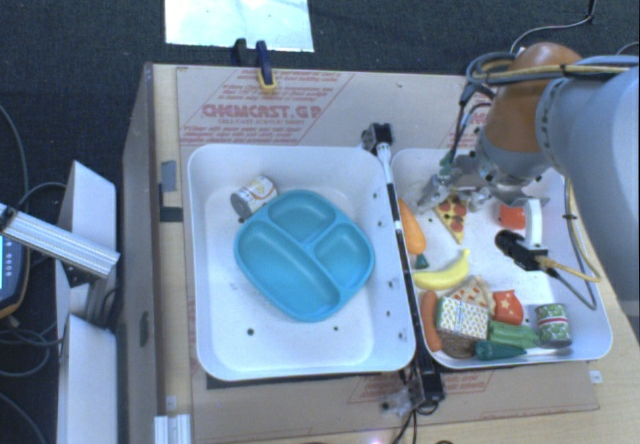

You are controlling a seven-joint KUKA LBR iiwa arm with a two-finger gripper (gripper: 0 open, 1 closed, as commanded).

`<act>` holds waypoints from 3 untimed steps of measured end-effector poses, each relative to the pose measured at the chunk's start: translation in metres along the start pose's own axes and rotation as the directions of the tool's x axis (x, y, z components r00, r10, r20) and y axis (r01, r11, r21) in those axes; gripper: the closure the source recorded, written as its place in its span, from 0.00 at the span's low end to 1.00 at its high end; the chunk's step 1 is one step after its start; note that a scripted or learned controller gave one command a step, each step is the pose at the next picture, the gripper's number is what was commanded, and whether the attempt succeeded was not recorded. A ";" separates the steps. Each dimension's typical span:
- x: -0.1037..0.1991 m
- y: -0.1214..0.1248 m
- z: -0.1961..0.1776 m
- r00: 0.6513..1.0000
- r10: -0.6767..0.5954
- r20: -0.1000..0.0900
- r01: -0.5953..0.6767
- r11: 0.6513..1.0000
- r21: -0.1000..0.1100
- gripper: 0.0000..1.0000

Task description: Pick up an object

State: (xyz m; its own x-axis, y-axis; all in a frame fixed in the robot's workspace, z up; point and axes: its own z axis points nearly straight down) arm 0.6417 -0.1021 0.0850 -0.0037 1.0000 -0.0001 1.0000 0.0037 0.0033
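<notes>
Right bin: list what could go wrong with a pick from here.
1. The gripper hangs over the pizza slice, a flat piece lying on the right bin floor; the fingers may slide off it.
2. The carrot and banana lie close by and could be nudged.
3. The toys in the near corner are crowded, so a clean grasp there looks unlikely.

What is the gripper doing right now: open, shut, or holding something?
Gripper: cannot be told; it sits low in the right white bin, over the flat red-and-yellow pizza slice toy.
</notes>
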 end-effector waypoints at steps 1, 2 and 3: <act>-0.042 -0.086 0.001 1.000 0.004 0.001 -0.004 1.000 0.004 0.00; 0.012 0.001 -0.003 1.000 0.000 -0.001 0.000 1.000 -0.001 0.00; -0.016 -0.089 0.001 1.000 0.004 0.001 -0.004 1.000 0.004 0.00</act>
State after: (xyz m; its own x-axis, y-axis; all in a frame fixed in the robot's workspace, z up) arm 0.5530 -0.1187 0.0840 0.0002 1.0000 -0.0008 1.0000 -0.0002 -0.0005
